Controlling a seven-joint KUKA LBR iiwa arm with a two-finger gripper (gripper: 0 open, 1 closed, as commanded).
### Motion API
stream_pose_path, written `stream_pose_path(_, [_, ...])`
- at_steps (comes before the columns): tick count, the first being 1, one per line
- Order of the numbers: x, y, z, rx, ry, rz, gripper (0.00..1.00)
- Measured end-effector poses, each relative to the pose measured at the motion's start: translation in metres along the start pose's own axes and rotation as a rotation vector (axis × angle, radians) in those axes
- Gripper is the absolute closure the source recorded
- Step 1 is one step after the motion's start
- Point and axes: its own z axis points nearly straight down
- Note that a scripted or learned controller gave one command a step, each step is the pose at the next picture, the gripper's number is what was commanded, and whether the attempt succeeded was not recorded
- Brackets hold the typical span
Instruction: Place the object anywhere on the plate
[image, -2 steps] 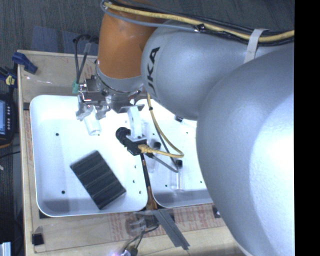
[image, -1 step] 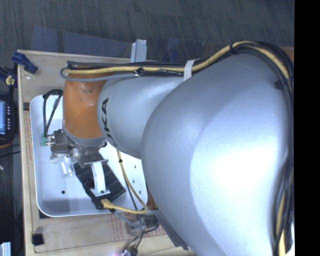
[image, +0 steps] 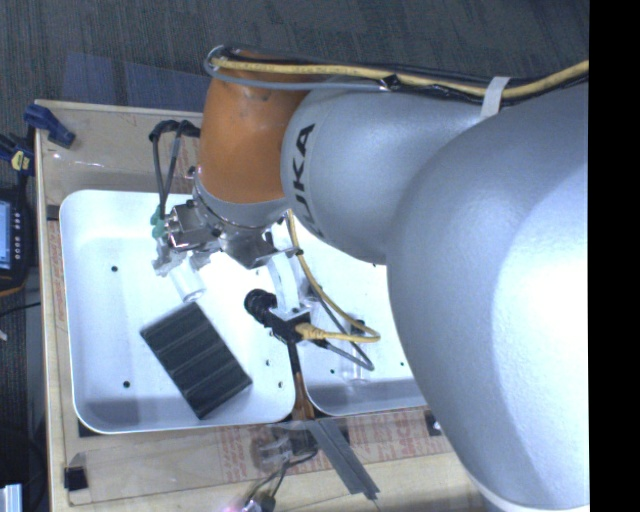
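The big grey arm with its orange band reaches in from the right and covers most of the right white bin, of which a strip of near rim and floor shows under the arm. The gripper hangs over the left shallow white plastic bin, near the middle of its floor and closer to the far edge than the near one. Its metal wrist block sits just above, and 1 pale finger points down toward the bin floor. I cannot tell whether the fingers are apart or together, as the slanted look from above hides the gap between them, and nothing can be seen clamped in them. A dark grey, flat, ribbed rectangular object lies on the floor of the left bin toward its near right corner, turned at a slant to the bin's edges. Its upper corner is just beside the finger tip, but whether they touch cannot be made out. Black and yellow cables loop from the wrist down across the rim between the 2 bins. The wooden desk shows around the bins, with a blue clamp at its far left corner.
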Motion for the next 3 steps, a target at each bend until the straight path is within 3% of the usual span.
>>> stream_pose_path(1, [0.077,-0.068,0.05,0.003,-0.001,0.236,1.0])
stream_pose_path(2, [0.077,-0.068,0.05,0.002,-0.001,0.238,0.0])
stream_pose_path(3, [0.059,-0.049,-0.068,-0.002,0.002,0.4,0.0])
